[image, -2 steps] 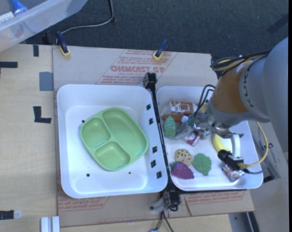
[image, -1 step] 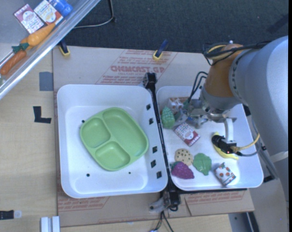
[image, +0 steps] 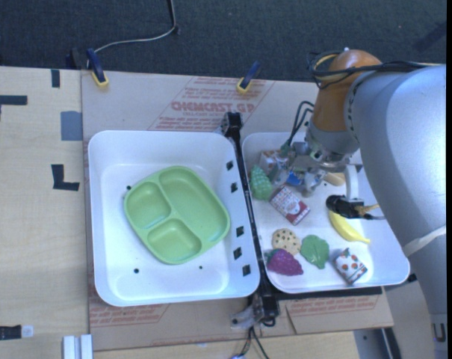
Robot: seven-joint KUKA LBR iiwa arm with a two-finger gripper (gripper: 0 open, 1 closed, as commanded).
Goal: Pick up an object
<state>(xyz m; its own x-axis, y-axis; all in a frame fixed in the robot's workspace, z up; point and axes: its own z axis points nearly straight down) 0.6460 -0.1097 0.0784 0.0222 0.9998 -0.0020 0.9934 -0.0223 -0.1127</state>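
My gripper [image: 291, 170] reaches down into the right bin [image: 382, 264] near its far left part, over a cluster of small items. Right below it lies a red and white packet [image: 290, 204], with a green textured toy [image: 260, 183] to its left. A yellow banana [image: 348, 226] with a black tip lies to the right. Toward the front sit a cookie [image: 285, 239], purple grapes [image: 285, 262], a green leafy piece [image: 314, 249] and a small red and white carton [image: 350, 265]. The arm's body hides the bin's far right corner.
The left bin [image: 110, 275] holds a green divided plate [image: 176, 213]. A black divider with clips [image: 243, 200] runs between the two bins. Cardboard lies under both bins, with yellow clamps [image: 248, 85] at its far edge.
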